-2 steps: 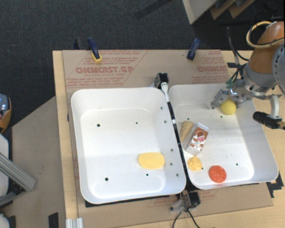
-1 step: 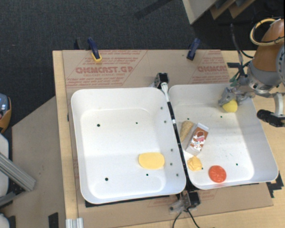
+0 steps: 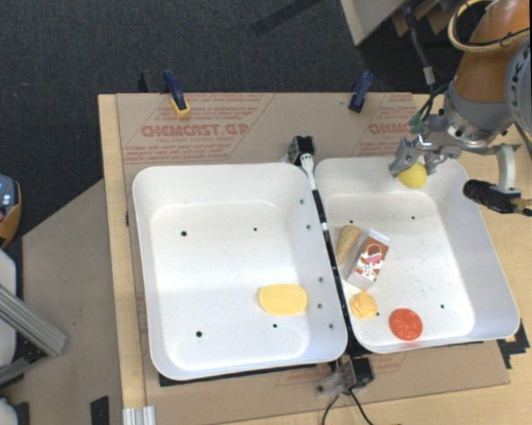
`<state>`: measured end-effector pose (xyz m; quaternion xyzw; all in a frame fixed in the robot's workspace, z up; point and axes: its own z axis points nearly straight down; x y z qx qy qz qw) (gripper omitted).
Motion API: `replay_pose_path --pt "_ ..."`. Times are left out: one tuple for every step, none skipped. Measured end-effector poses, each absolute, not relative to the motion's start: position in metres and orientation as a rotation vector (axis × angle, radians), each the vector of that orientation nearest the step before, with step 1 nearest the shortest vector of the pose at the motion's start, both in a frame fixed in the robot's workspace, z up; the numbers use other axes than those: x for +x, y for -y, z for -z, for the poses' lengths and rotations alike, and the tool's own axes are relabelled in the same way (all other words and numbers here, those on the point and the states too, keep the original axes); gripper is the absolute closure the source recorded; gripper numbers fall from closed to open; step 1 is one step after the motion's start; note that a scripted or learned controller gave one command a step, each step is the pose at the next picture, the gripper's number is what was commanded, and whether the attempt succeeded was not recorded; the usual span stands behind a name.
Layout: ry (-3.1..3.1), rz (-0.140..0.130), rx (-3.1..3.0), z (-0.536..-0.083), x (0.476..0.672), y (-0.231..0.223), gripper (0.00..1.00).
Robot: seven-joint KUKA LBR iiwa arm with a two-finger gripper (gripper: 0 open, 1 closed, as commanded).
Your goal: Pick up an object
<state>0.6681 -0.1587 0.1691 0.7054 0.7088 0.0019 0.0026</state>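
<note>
The arm [image 3: 491,56] is coming in from the upper right, its orange band sitting up top and the grey wrist angling down and to the left over the far corner of the right bin [image 3: 477,278]. The jaws [image 3: 414,163] are hanging right at that far left corner of the bin, and there's a small yellow ball [image 3: 414,177] sitting right between the fingers, so it looks like they're closing around it. Can't really say whether the ball is lifting off the bin floor or resting on it.

The rest of the right bin's stuff is sitting along its left side, well apart from the jaws: a tan roll [image 3: 347,241] next to a small brown and white packet [image 3: 371,259], a little yellow lump [image 3: 363,305] below them, and a red disc [image 3: 406,323] near the front edge. Over in the left bin [image 3: 164,280], a flat yellow oval [image 3: 283,299] is lying near the front right. Both bins are resting on a cardboard-covered surface [image 3: 128,256].
</note>
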Motion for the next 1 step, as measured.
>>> replay_pose_path --pt "-2.227 0.001 2.22 -0.1851 0.6462 0.1152 1.0"
